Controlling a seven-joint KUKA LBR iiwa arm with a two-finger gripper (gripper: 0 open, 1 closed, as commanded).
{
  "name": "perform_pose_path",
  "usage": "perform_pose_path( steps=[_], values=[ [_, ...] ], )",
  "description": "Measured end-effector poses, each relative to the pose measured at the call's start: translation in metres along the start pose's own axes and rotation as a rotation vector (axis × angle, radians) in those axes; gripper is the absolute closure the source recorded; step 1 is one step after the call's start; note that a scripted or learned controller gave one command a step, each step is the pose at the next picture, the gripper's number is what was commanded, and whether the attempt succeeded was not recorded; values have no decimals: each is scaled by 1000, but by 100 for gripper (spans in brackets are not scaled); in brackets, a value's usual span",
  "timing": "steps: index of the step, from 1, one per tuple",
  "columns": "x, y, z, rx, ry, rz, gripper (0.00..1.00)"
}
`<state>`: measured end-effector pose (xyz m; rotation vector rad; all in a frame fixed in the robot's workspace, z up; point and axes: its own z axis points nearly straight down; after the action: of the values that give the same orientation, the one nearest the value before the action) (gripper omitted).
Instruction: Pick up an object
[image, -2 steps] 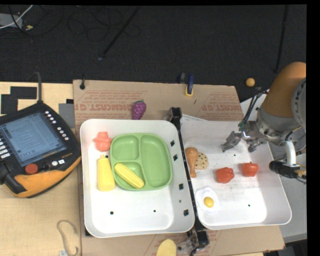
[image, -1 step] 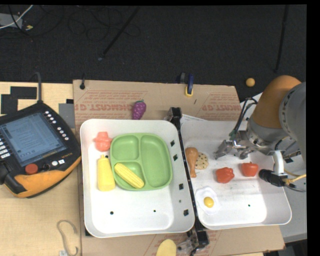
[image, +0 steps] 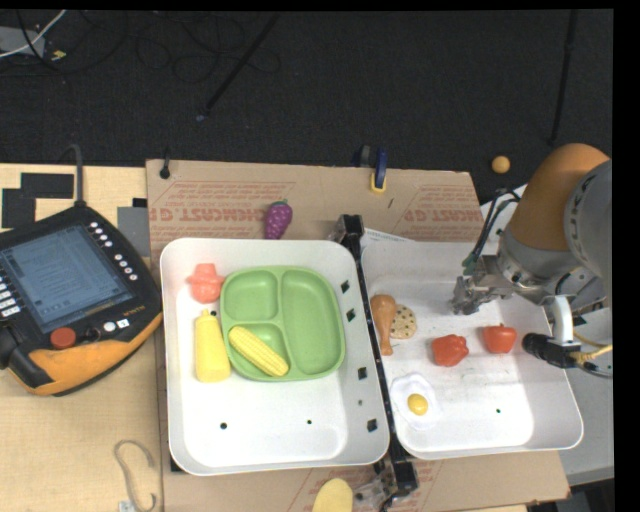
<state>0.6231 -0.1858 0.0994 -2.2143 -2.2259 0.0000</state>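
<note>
The arm reaches in from the right, its orange band (image: 560, 195) above the wrist, and the end effector (image: 470, 297) hangs low over the far part of the right bin (image: 540, 425); whether it is spread or pressed together cannot be told, and nothing is seen pinched in it. Near it on the bin floor lie two red tomato-like toys, one (image: 450, 349) just to its near side and another (image: 499, 339) a little to the right, apart from each other. At the bin's left side a toy drumstick (image: 382, 318) lies touching a round cookie (image: 403, 321), and a fried egg (image: 415, 398) sits nearer the front. The left bin (image: 270, 440) holds a green divided plate (image: 300, 310) with a corn cob (image: 259, 350) in its near-left compartment, a yellow bottle (image: 210, 347) just beside the plate, and a pink toy (image: 204, 283) farther back. On the table to the left rests a control pendant (image: 70, 290). A purple grape bunch (image: 278, 218) lies beyond the left bin.
</note>
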Motion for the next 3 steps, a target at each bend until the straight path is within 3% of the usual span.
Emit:
perform_pose_path(
  steps=[3],
  values=[
    [-11, 9, -130, -4, -2, 5, 100]
  ],
)
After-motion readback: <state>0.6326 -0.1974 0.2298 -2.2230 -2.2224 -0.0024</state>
